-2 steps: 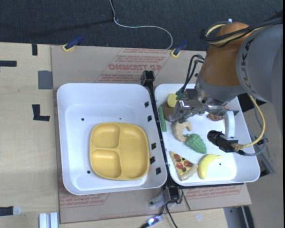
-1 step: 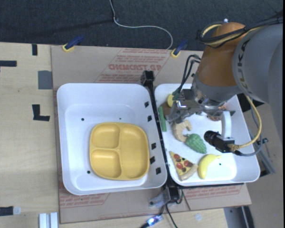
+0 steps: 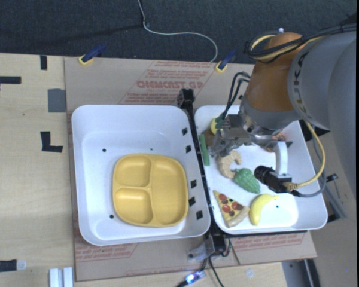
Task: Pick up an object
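Observation:
My gripper [image 3: 227,150] reaches down into the right bin [image 3: 305,220], near its left wall. Its dark fingers stand just above a pale tan object [image 3: 229,163], and how they stand is hidden by the wrist. A green bumpy toy vegetable [image 3: 245,179] lies right of that tan piece. A pizza slice toy [image 3: 228,207] and a yellow banana piece [image 3: 261,207] lie at the bin's front. A small yellow-green object [image 3: 217,125] peeks out behind the gripper.
The left bin [image 3: 96,130] holds a yellow divided plate [image 3: 150,190]. A green strip [image 3: 203,149] lies along the divider between the bins. The arm's grey body and cables [image 3: 314,154] cover the right bin's far right side.

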Tool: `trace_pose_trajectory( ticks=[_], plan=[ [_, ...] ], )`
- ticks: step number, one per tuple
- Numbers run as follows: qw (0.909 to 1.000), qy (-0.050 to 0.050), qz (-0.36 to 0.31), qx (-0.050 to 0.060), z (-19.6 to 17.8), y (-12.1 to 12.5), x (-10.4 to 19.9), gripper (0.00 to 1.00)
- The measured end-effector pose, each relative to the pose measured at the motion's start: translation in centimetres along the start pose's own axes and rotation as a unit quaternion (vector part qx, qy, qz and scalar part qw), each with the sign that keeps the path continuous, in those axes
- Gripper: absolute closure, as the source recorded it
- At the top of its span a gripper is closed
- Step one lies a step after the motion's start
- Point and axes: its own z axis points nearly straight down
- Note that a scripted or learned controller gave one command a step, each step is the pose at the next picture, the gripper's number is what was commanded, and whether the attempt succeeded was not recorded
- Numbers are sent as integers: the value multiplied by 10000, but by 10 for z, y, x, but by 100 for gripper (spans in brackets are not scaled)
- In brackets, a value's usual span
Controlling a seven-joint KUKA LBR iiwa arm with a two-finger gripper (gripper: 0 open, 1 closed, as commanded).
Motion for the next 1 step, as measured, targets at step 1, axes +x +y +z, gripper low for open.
trace_pose_trajectory(
  ticks=[1],
  plan=[
    [10000, 7, -1, -17, -19, -10, -1, 100]
  ],
)
